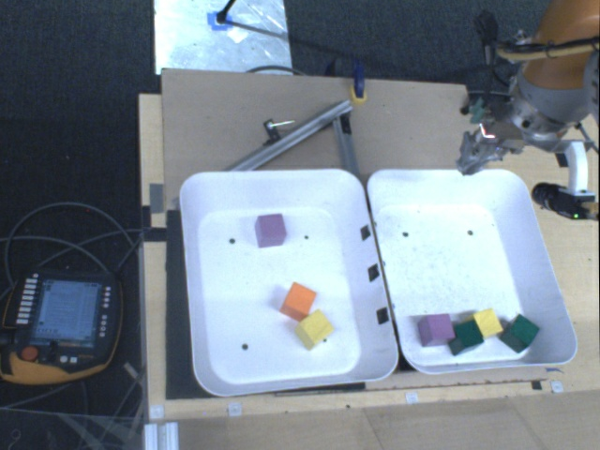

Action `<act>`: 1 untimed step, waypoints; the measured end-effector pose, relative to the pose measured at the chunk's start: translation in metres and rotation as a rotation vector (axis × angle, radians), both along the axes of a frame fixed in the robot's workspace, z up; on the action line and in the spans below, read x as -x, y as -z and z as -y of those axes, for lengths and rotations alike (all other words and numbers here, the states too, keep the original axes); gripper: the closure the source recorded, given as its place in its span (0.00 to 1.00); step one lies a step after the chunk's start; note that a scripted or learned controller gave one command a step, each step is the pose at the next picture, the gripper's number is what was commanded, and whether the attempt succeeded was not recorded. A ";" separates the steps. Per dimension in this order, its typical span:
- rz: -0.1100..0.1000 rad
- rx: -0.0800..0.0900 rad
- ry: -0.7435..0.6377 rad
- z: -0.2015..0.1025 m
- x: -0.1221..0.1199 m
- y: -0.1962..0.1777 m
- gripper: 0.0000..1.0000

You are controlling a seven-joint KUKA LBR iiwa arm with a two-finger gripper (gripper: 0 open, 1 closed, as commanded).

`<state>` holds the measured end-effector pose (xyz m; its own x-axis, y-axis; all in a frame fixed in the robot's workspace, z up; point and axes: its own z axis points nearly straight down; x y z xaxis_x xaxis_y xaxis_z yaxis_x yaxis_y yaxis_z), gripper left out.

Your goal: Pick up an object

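Seven small blocks sit in the two bins, all looking light, rigid and flat-sided, so a pinch across two opposite faces should hold; left bin (202, 251) has purple block (270, 230), orange block (298, 299) touching yellow block (315, 328); right bin (534, 242) has a tight row at its 6 o'clock edge. Easiest pick, I'd judge, is the purple block, standing apart from the others. Gripper (472, 157) hangs above the right bin's 12 o'clock rim, holding nothing, opening cannot be told; purple block lies well apart toward its 8 o'clock.
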<state>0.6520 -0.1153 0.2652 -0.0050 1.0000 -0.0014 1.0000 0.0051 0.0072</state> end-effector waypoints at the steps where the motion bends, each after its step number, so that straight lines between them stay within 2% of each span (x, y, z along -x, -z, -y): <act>1: -0.007 -0.003 -0.005 -0.055 0.005 0.015 1.00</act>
<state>0.6472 -0.0601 0.2503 -0.0103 0.9999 0.0018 0.9999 0.0103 0.0005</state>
